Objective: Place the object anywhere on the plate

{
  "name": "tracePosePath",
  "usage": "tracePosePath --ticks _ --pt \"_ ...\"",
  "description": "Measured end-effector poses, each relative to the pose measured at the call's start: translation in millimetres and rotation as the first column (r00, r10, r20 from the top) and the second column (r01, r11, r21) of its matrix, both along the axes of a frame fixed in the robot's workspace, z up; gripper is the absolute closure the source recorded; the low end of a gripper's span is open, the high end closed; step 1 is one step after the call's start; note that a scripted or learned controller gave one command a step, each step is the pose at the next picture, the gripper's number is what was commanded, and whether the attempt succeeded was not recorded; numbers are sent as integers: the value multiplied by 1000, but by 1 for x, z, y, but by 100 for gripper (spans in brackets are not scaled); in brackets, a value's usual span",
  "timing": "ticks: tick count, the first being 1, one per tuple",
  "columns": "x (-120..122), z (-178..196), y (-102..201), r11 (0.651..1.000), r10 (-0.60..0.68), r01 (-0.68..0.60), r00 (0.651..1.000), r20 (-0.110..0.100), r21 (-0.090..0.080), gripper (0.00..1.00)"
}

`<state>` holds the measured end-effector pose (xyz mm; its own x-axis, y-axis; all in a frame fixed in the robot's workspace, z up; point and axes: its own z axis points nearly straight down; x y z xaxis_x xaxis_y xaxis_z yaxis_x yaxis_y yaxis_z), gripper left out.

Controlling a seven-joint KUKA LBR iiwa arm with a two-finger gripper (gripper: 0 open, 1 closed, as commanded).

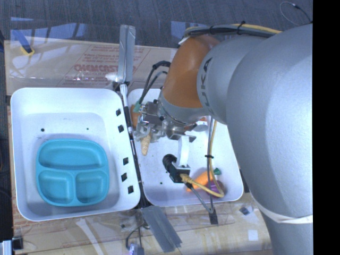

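Orange object (201,180) and plate (73,171) in separate bins, with the gripper (144,130) near the wall between them.

Arm (255,105): grey with an orange band, entering from the view's right, covering much of the right bin, wrist bent down toward that bin's left wall.

Left bin (32,105): white and shallow, across the dividing wall from the jaws, toward the view's left.

Right bin (159,193): white, directly beneath the jaws, with bare floor visible on their near side.

Plate: blue, three compartments, one wide above two smaller, flat on the floor of the left bin, well apart from the jaws, to the view's left and nearer the camera.

Gripper: low in the far half of the right bin, close to its left wall. Grip state not discernible among the wrist hardware.

Orange object: rounded, on the floor of the right bin near its near right corner, apart from the jaws, toward the view's right and nearer the camera.

Pale tapered piece (144,145): just on the near side of the jaws; held or merely adjacent, not discernible.

Purple and green thing (215,187): small, just beside the orange object, on the side away from the jaws.
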<state>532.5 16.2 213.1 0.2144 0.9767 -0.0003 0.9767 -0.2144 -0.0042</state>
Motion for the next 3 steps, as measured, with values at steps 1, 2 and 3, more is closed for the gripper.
tracePosePath --ticks 1,2,3 --pt "-22 27 66 998 -62 62 998 1 -1 100" --pt "-22 27 66 998 -63 63 998 1 -1 0" --pt "9 -21 69 898 -441 441 898 -1 -4 0"
